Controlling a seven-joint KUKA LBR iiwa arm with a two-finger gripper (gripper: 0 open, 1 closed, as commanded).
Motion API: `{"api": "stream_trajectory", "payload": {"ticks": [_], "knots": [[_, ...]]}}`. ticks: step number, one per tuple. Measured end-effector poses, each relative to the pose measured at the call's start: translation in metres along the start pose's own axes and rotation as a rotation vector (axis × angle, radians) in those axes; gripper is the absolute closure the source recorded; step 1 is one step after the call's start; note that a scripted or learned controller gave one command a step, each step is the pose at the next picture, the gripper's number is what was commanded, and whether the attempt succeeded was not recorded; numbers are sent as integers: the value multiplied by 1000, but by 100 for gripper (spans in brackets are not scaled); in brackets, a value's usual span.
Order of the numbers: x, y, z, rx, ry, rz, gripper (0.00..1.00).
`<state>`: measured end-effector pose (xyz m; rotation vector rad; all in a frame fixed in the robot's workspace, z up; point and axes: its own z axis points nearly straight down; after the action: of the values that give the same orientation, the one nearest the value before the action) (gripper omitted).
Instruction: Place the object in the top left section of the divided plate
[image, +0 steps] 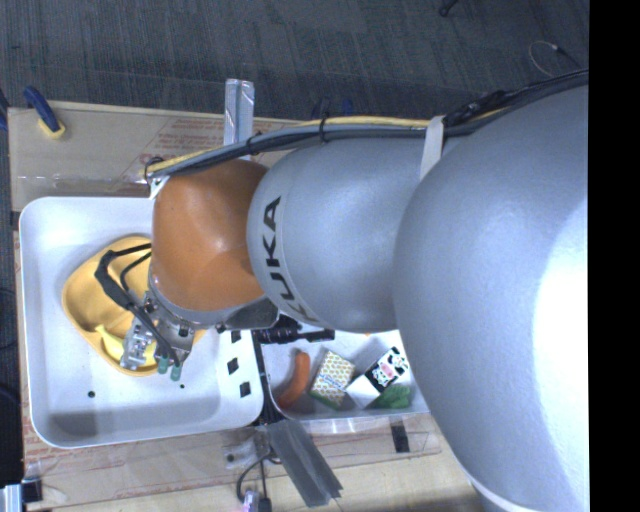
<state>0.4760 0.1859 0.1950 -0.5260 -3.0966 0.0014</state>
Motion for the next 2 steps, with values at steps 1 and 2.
{"api": "stream_trajectory", "payload": {"ticks": [1, 2], "knots": [[0, 0, 0, 0, 0, 0, 0], [-23, -37, -121, -3, -3, 406, 0]]}}
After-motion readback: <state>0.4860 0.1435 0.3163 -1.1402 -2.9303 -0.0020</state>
